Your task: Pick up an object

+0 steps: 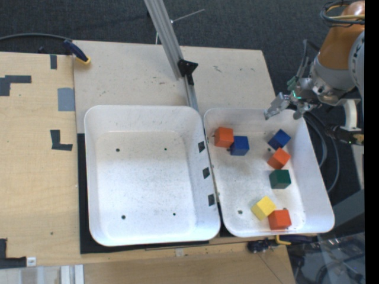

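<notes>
On a worn plywood bench (136, 70), the shallow white plastic bin at left (95, 176) holds nothing but specks, while its twin, the right-hand white bin (320, 200), carries every candidate for the pick. At that bin's eleven o'clock an orange wooden cube (223, 136) sits touching a dark blue cube (240, 145); towards two o'clock a second blue cube (279, 139) lies just beside a small orange cube (279, 158), with a dark green cube (280, 178) right below them at about three o'clock. Near five o'clock a yellow cube (263, 207) presses against a red-orange cube (279, 219). The grey two-finger gripper (285, 104) hangs over the bin's far rim at one o'clock, its fingers spread apart and nothing between them, the orange-banded arm (339, 46) reaching in from three o'clock. The risks, judged from this layout, lie in the crowding: almost every cube has a neighbour in contact or close by, so a descending finger could land on top of a block instead of beside it, or wedge two together and push both away. The nearest blue cube sits turned at an angle, so fingers closing on its corners might squeeze it out sideways. A descent from the present spot would probably strike the bin's sloping wall.
</notes>
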`<action>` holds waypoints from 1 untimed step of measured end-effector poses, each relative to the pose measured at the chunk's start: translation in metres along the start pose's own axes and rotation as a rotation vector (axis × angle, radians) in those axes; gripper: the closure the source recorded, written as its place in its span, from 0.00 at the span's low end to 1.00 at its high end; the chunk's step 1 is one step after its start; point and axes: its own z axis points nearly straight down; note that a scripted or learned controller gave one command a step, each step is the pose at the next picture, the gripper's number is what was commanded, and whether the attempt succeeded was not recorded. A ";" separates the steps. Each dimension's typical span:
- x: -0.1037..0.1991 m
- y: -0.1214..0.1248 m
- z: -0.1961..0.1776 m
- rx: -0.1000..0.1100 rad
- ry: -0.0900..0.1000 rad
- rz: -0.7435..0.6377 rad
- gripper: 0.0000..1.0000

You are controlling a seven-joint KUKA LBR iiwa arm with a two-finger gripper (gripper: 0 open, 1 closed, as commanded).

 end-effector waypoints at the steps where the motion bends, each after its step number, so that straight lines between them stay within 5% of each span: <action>1: 0.006 0.007 0.049 0.003 0.002 -0.001 0.00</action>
